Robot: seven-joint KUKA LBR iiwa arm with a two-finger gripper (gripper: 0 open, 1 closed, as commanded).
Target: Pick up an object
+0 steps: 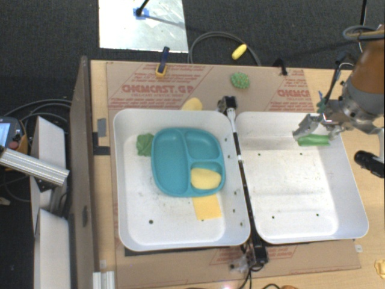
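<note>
Camera view: two white bins side by side; left bin (129, 179) carries a teal tray (174, 161) w/ a yellow lump (205, 178) in its 4 o'clock compartment, a green leafy bit (145, 144) touching the tray's 10 o'clock edge, and a flat yellow slab (208, 208) poking out from under the tray at 6 o'clock. Right bin (301, 197) is bare on its floor except a green stick (314, 140) near its 1 o'clock corner. Gripper (316, 127) sits right over that stick, arm coming in from 3 o'clock; the stick lies flat just under the fingertips, prob touching them, but can't tell if the jaws are apart or closed, nor whether the stick is really between them. Beyond the bins at 12 o'clock, on the cardboard: a yellow piece (192, 105) at the left bin's rim, a green ball (240, 80), a yellow plug-like thing (239, 52). Judgement on handling: the stick looks like a small toy veg, so light, likely plastic or foam, smooth and a bit slippery, not fragile. Best hold is across its short width, mid-length, fingers straddling it; it's low and thin, so the tips must get right down to the bin floor, and it sits near the bin wall, so approach from straight above
</note>
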